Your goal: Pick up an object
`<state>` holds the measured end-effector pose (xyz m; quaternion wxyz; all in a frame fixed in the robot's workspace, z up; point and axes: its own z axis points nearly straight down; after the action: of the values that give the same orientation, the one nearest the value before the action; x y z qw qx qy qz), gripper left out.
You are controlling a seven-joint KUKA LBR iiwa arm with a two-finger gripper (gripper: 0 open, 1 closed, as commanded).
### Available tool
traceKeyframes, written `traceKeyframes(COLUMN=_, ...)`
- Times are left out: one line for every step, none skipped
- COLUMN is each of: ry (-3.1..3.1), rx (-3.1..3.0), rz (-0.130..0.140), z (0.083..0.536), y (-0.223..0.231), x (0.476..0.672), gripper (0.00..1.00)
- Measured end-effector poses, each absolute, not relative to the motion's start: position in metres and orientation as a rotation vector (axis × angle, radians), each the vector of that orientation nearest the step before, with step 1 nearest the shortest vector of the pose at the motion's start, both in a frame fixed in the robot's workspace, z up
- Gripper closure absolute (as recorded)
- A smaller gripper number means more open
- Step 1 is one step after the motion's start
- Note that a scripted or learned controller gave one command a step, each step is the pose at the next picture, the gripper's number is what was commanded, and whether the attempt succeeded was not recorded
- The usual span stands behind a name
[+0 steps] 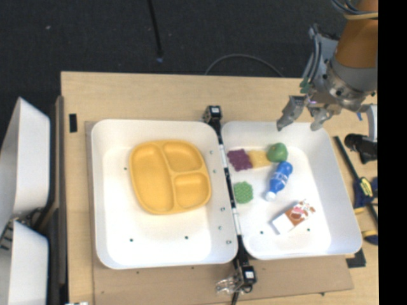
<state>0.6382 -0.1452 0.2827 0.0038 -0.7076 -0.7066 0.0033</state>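
The gripper (303,121) hangs above the far edge of the right bin (340,189), its two fingers spread apart with nothing between them — so no object is held yet, and the pick looks to be at its approach stage. The spread suits a descent onto something small; the arm enters from the right, which is probably why the wrist sits tilted over that bin's upper rim.

Every candidate lies nearer the camera than the fingertips. Closest is the green ball (277,151), just below and slightly left of the gripper. Touching it on its left is a yellow block (257,159), and beside that a purple block (239,159) near the bin's left wall. Directly below the ball lies a blue and white bottle (278,178) on its side, slanting down to the left. Further below and left sits a green textured ball (243,192), and well below the gripper rests a small red and white carton (293,217), lying flat and apart from the rest.

The cluster along the top is tight (ball, blocks and bottle almost in a row), so fingers dropped there could nudge a neighbour; the carton, standing alone, looks the cleaner target.

Far left of the gripper, the left bin (105,234) carries a yellow divided tray (170,175)
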Motion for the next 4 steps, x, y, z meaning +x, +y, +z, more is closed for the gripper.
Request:
traceKeyframes(ry=-2.223, rx=-2.222, rz=-0.002, z=0.29, y=-0.145, x=0.64, gripper=0.0)
traceKeyframes(ry=-2.22, rx=-2.222, rz=0.005, z=0.233, y=-0.143, x=0.632, gripper=0.0)
traceKeyframes(ry=-2.217, rx=-2.225, rz=0.004, z=0.177, y=-0.136, x=0.625, gripper=0.0)
traceKeyframes(ry=-2.218, rx=-2.225, rz=0.004, z=0.135, y=-0.138, x=0.622, gripper=0.0)
